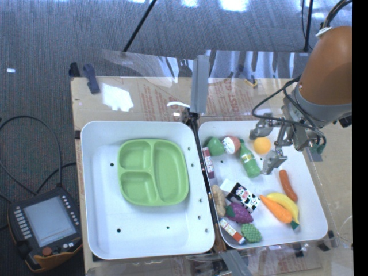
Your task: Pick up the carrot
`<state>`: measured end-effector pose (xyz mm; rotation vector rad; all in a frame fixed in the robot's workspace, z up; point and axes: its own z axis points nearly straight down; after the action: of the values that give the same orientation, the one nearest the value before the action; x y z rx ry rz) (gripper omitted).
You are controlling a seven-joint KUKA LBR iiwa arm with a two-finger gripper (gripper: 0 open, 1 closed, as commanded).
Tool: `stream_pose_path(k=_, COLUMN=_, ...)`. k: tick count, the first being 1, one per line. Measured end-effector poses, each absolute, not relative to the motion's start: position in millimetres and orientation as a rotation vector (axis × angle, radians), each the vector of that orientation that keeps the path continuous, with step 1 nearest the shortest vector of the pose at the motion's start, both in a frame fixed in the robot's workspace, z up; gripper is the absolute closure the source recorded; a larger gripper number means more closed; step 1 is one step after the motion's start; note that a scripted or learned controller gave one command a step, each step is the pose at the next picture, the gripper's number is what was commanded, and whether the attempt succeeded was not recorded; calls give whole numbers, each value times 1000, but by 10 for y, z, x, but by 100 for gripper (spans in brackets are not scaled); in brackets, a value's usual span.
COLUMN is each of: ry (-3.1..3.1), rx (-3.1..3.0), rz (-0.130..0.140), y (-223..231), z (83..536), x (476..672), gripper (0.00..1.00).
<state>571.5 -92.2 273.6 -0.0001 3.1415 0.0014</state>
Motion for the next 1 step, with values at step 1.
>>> stream_pose_path(k=1, ry=3139, rx=297, rz=4, y=-1430, z=1496, x=5213, gripper=0)
